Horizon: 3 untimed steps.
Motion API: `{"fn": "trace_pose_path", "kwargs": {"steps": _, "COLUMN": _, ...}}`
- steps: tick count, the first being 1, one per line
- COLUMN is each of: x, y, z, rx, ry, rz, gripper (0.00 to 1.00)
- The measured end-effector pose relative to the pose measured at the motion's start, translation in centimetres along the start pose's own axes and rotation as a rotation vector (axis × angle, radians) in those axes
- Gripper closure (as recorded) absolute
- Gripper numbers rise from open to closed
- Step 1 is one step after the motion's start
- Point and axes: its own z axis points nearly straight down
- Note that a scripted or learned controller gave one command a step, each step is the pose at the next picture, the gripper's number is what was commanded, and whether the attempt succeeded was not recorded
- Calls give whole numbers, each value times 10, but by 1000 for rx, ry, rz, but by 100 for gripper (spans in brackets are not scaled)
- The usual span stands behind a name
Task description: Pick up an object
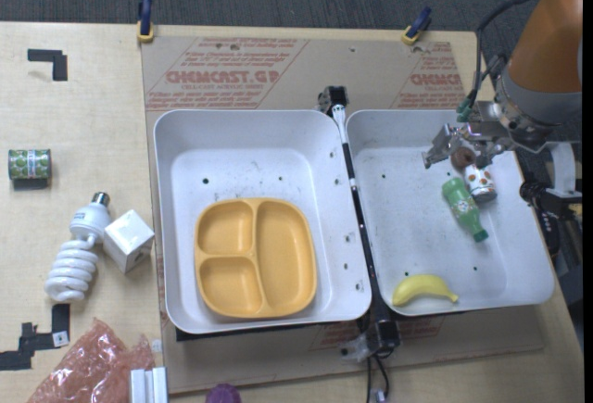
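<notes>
Bottle (pixel 462 207), green with its white cap end up by the gripper (pixel 460 144), lies in the right bin (pixel 389 137) just below that gripper, long axis slanting down-right toward the banana (pixel 424 290); gripper state I cannot tell.

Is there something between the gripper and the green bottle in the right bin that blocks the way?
Nothing visible blocks it. The gripper hovers just above the green bottle's upper end in the right bin. A small white spotted object lies against the bottle there; the banana lies well apart.
</notes>
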Motion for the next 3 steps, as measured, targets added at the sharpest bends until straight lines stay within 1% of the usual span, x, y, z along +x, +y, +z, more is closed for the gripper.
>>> {"fn": "trace_pose_path", "kwargs": {"steps": 1, "x": -14, "y": -25, "z": 132, "rx": 0, "ry": 1, "rz": 2, "gripper": 0}}
{"fn": "trace_pose_path", "kwargs": {"steps": 2, "x": -14, "y": -24, "z": 121, "rx": -3, "ry": 0, "rz": 4, "gripper": 100}}
{"fn": "trace_pose_path", "kwargs": {"steps": 3, "x": -14, "y": -24, "z": 121, "rx": -2, "ry": 0, "rz": 3, "gripper": 0}}
